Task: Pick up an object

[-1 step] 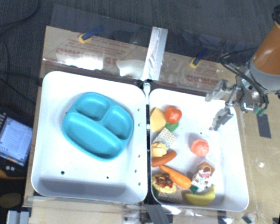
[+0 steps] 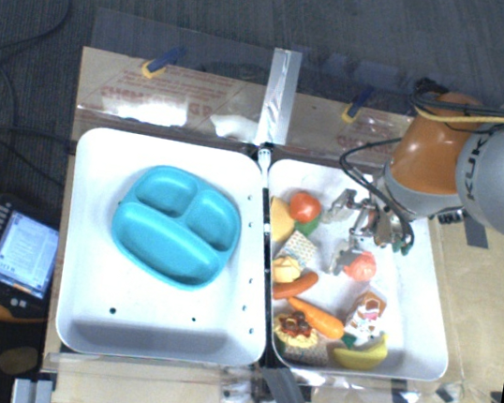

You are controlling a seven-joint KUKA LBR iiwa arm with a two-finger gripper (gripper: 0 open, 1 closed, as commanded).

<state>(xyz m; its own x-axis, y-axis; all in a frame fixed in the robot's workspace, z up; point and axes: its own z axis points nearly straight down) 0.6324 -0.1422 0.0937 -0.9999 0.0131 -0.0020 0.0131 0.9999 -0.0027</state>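
The grey arm with its orange band (image 2: 430,156) reaches in from three o'clock and hangs over the upper part of the right-hand shallow white bin (image 2: 432,310). Its claw (image 2: 356,244) points down into that bin, the two metal fingers (image 2: 343,204) spread apart and released, with nothing between them. Just below the claw, at about five o'clock from it, lies a small red ball-shaped toy fruit (image 2: 361,266), very near the lower fingertip; whether they touch cannot be told.

At ten o'clock from the claw sits a red toy tomato with a green top (image 2: 305,207), beside a yellow-orange wedge-shaped piece (image 2: 280,219) against the bin's left wall. Lower down lie a reddish toy sausage (image 2: 295,284), an orange toy carrot (image 2: 316,318), a round toy pizza with red topping (image 2: 294,330), a small white-and-red carton-like toy (image 2: 367,317) and a yellow toy banana (image 2: 358,356) at the bin's six o'clock edge.

The left-hand white bin (image 2: 84,245) holds a turquoise plastic divided plate (image 2: 175,224), tilted, with three compartments. Both bins rest on the pale surface (image 2: 480,289). Off at nine o'clock, on the dark floor, lies an orange-edged handheld screen device (image 2: 8,255).
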